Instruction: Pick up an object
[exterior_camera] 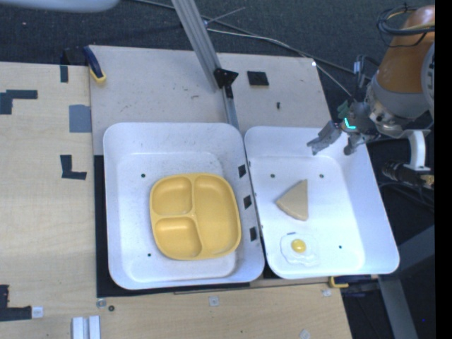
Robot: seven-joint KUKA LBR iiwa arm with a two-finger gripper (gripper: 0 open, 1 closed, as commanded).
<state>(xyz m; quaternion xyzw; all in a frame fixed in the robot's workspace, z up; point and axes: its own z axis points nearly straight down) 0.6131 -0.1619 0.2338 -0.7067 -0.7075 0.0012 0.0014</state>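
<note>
- Two pieces lie in the right bin (pixel 367 210): a tan cheese-like wedge (pixel 295 201) mid-bin and a fried-egg toy (pixel 298 248) nearer the front rim.
- The gripper (pixel 333 141) hangs over the bin's back edge, fingers spread and holding nothing; the wedge sits forward and left of it, tip pointing back-right.
- A glossy yellow three-compartment plate (pixel 195 215) fills the left bin (pixel 120 189).

- One fixed camera above the bench (pixel 42 189), looking down at a slant.
- Far enough back to take in both white bins whole: left bin (pixel 123 189) and right bin (pixel 360 210), side by side mid-frame.
- Bench top extends to the left edge; dark floor (pixel 296 6) along the top.
- Arm (pixel 406 55) enters from the right edge.
</note>
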